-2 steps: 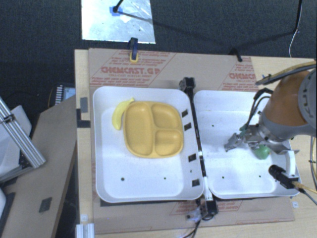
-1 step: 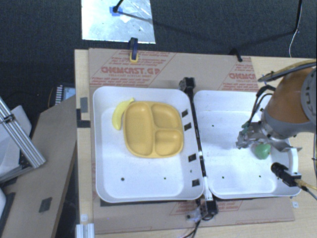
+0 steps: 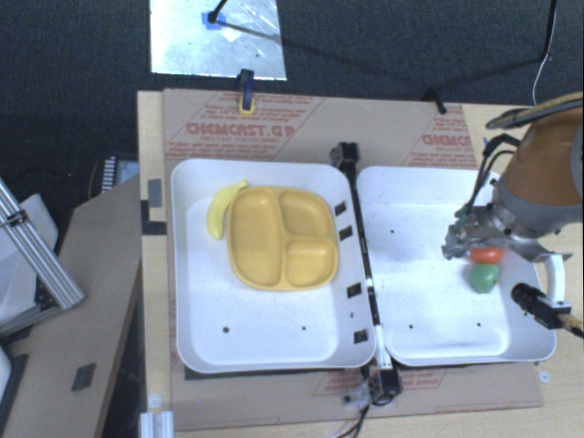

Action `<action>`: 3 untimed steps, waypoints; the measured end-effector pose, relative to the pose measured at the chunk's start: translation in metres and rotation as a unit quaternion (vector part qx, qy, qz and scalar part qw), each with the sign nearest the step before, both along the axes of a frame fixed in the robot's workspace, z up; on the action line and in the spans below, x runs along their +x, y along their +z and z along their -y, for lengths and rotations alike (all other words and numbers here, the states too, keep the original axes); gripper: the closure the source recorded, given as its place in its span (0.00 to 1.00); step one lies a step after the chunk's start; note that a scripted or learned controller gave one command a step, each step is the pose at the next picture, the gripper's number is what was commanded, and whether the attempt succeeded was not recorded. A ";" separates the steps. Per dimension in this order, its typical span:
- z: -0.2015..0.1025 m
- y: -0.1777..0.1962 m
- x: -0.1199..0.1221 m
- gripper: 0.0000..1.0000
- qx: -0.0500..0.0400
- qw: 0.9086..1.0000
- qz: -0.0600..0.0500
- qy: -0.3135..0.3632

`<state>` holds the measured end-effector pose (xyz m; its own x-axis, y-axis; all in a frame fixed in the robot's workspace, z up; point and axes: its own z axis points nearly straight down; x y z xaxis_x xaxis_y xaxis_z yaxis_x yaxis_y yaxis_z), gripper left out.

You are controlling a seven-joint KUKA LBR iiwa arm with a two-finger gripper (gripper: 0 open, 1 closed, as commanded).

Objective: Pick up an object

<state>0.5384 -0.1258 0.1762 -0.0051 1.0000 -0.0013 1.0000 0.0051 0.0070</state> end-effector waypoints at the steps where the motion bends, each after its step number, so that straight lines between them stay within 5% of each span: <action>1: 0.000 0.045 0.002 1.00 0.000 1.000 -0.001 0.000; 3: -0.102 0.049 0.021 1.00 0.001 1.000 -0.002 0.003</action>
<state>0.5589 -0.0235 0.2252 -0.0101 0.9999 0.0011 0.9999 0.0101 0.0034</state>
